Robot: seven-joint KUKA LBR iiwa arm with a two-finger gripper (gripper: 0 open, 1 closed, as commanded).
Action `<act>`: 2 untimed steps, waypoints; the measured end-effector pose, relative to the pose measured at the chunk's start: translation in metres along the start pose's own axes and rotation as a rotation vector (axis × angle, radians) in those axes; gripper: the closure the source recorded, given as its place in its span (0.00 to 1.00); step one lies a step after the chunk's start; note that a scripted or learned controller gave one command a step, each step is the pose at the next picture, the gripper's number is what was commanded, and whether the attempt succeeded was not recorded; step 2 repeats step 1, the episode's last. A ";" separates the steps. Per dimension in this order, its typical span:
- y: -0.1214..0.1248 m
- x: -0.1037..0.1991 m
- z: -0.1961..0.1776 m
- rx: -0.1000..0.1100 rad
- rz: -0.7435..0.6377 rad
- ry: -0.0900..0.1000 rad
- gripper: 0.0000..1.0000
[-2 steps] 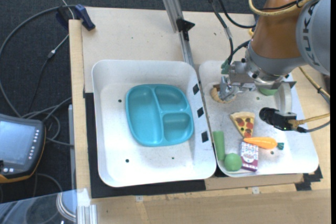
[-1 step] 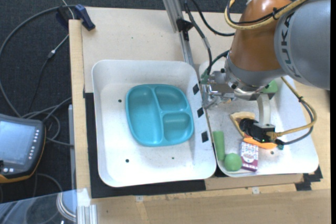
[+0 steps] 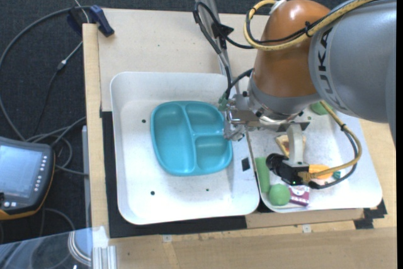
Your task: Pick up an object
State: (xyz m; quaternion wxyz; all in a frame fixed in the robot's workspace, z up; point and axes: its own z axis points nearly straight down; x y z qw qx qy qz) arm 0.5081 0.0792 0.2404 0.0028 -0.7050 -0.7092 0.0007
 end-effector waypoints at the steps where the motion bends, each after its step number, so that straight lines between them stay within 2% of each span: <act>1: 0.001 -0.003 0.001 -0.001 0.006 -0.001 0.00; 2: 0.001 -0.003 0.001 -0.001 0.006 -0.001 0.00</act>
